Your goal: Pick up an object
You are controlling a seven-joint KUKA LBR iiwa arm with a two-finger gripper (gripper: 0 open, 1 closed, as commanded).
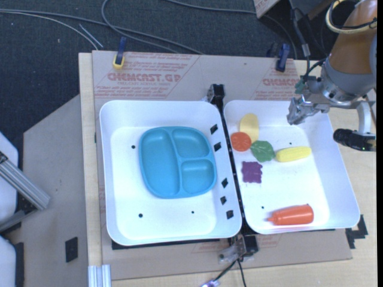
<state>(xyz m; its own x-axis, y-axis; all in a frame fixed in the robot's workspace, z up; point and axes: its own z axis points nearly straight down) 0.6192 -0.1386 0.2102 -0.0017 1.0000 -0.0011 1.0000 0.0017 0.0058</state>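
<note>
The right bin (335,178) holds several toy foods: a pale yellow piece (249,125), a red-orange round piece (240,141), a green piece (263,150), a yellow corn cob (292,154), a purple piece (252,172) and an orange carrot-like piece (292,215) near the front. My gripper (297,115) hangs over the bin's back part, right of the pale yellow piece and above the corn. Nothing shows between its fingers.
The left bin (119,178) holds a blue divided tray (178,160). A black divider with clips (222,154) runs between the bins. Clamps (119,58) (282,57) sit on the board's back edge. Cables trail behind.
</note>
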